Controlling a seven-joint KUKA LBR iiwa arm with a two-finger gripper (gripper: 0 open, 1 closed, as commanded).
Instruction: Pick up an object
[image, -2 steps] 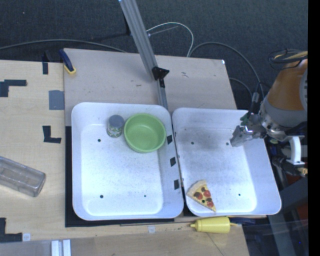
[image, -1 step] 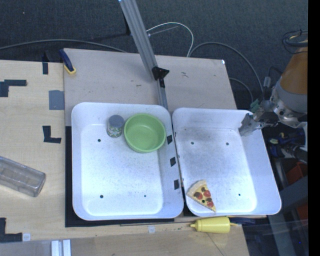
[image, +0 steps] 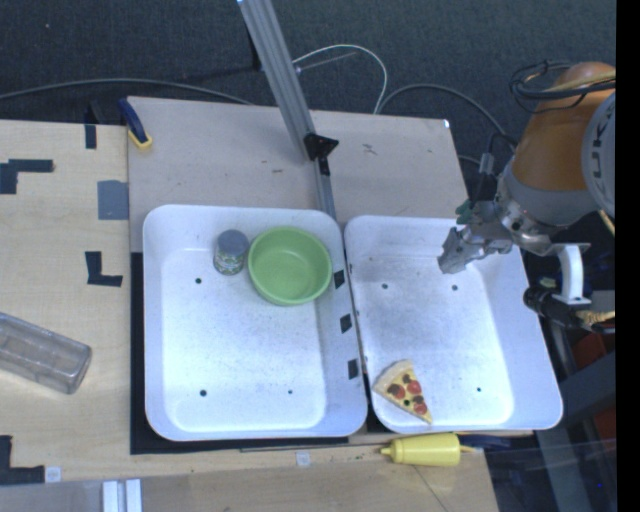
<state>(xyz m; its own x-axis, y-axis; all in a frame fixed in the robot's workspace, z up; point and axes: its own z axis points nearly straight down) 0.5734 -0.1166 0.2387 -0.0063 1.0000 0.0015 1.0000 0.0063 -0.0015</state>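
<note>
The pizza slice (image: 403, 389) is a small toy wedge, with a yellow-orange top, some red round spots on it and a pale brown crust along its wide edge. It lies flat in the right bin (image: 500, 330), in the near left corner, very near the left wall of this bin. Its long axis goes on a diagonal: the crust end is up and to the left, and the tip points down and to the right, toward the near rim of the bin.

In the left bin (image: 180, 350) there is a green bowl (image: 290, 265), round and upright with its opening up, close to the far right corner. Just beside it on the left stands a small grey can (image: 231, 251), seen from above, with a greenish label on its side. The two are very near, maybe touching; I cannot tell for sure.

The gripper (image: 452, 257) is over the far part of the right bin, well apart from the pizza slice. It looks grey and blurred from this angle, so I cannot tell the state of its jaws.

A yellow bottle (image: 422, 450) lies on its side on the bench just outside the near rim of the right bin, below the pizza slice.
</note>
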